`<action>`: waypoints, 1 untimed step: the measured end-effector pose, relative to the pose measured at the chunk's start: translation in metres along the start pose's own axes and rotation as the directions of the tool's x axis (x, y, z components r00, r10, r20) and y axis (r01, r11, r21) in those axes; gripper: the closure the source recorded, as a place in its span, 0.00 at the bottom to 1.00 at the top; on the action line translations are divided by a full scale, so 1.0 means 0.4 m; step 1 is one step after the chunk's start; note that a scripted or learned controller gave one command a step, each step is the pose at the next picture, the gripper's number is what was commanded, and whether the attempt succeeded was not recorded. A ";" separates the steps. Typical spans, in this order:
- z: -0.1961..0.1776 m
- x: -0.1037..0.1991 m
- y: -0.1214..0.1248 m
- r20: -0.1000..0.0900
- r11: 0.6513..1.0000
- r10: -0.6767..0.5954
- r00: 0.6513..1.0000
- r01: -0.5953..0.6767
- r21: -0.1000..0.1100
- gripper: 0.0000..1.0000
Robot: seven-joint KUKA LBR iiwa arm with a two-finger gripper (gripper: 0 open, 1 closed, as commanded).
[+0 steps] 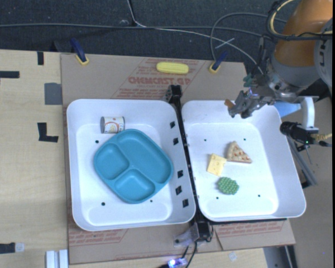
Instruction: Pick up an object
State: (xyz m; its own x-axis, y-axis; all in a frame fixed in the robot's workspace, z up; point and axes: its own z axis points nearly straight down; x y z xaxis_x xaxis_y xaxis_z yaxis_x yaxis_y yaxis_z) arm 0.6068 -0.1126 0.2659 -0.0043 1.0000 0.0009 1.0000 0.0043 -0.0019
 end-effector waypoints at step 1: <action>0.008 0.096 -0.058 0.001 1.000 0.001 1.000 -0.001 0.001 1.00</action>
State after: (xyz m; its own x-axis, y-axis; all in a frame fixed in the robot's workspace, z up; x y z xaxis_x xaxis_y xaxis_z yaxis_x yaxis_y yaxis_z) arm 0.5835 -0.0742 0.2629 -0.0032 1.0000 0.0002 1.0000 0.0032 -0.0031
